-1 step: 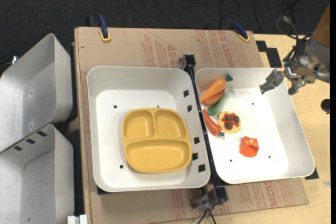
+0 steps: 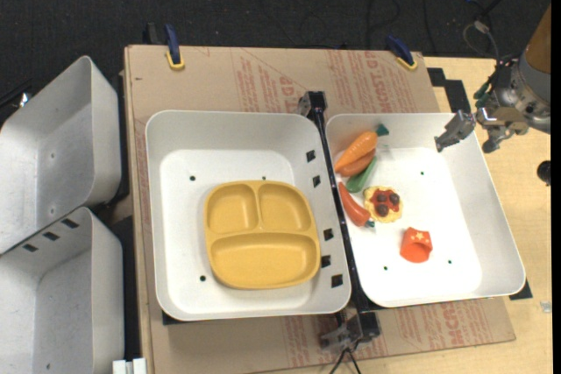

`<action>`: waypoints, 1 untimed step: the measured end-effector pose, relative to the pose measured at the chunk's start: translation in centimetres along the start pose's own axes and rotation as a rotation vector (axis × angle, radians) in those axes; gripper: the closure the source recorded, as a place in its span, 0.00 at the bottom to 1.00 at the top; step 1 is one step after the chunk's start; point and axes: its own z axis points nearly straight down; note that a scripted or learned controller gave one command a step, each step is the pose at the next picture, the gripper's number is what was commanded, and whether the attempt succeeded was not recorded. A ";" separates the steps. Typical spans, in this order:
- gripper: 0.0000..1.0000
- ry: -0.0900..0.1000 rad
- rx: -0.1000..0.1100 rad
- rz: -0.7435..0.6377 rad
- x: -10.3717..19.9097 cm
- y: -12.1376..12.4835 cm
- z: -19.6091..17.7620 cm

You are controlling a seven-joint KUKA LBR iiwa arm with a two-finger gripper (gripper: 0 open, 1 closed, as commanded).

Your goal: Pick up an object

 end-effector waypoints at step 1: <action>0.00 0.001 0.002 0.002 -0.6 0.6 4.8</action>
